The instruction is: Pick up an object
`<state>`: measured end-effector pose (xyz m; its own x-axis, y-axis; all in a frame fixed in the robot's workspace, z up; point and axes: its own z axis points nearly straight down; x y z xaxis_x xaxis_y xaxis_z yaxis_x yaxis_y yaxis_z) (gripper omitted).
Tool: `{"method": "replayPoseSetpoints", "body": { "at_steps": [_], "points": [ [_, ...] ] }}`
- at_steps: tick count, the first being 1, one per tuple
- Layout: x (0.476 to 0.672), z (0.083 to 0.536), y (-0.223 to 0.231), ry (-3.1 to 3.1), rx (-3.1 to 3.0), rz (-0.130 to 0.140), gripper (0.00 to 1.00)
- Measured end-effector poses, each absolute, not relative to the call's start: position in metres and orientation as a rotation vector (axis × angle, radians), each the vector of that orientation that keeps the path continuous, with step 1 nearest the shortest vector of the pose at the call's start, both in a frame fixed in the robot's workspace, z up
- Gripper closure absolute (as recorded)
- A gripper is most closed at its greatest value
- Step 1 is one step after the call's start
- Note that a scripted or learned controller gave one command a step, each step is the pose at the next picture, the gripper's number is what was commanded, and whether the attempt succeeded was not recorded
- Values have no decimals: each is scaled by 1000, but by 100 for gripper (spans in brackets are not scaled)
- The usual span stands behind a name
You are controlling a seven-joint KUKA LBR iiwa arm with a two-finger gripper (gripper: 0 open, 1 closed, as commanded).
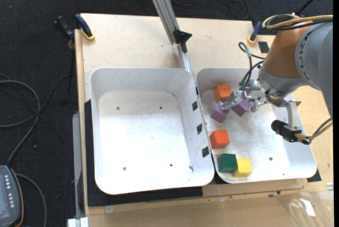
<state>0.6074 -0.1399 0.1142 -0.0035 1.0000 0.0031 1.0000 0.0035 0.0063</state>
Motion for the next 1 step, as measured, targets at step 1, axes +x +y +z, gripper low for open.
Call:
{"method": "replayPoseSetpoints", "body": {
  "at_steps": [1],
  "points": [
    [654,98,-105,2223,2208,9,0]
  ]
}}
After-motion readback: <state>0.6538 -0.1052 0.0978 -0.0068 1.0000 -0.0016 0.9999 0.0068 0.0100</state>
